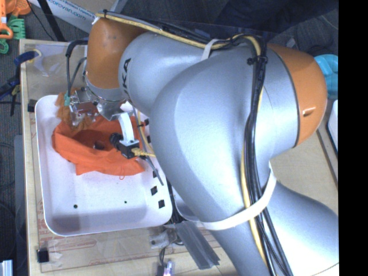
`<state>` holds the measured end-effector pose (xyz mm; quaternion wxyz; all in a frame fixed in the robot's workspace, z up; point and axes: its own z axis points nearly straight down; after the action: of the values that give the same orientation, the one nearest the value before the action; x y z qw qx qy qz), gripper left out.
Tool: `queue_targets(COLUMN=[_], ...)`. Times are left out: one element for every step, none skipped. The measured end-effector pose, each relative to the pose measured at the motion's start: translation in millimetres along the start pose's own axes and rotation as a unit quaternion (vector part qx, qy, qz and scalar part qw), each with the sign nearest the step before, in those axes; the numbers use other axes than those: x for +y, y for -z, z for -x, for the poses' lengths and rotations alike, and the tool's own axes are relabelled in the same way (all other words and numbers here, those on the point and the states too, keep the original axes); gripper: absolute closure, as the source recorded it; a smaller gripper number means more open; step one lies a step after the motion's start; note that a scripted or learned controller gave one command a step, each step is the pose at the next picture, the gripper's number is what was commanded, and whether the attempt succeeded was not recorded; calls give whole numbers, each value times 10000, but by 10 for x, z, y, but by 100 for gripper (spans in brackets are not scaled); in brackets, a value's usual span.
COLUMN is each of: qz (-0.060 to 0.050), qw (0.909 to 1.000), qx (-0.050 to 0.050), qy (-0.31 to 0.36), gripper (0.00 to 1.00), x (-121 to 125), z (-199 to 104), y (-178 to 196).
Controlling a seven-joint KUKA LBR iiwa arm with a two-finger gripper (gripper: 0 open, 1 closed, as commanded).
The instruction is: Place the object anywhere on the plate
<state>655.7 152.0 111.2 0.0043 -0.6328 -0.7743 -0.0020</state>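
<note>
An orange cloth lies crumpled in the far half of the left white bin. My gripper hangs over the cloth's upper left corner, low and close to it. The wrist's black and white fittings sit over the middle of the cloth. The grey arm with its orange band hides the bin's right side and whatever lies beneath it.
The arm's large grey body covers the centre and right of the bench. Orange and green toys lie off the bench at top left. A blue object and another white bin's rim stand at the right.
</note>
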Motion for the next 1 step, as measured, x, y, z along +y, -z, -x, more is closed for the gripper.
queue_targets(qz=[2], qw=[9998], qx=[-35], qy=[-183], gripper=[100], x=[-136], z=[466], y=[253])
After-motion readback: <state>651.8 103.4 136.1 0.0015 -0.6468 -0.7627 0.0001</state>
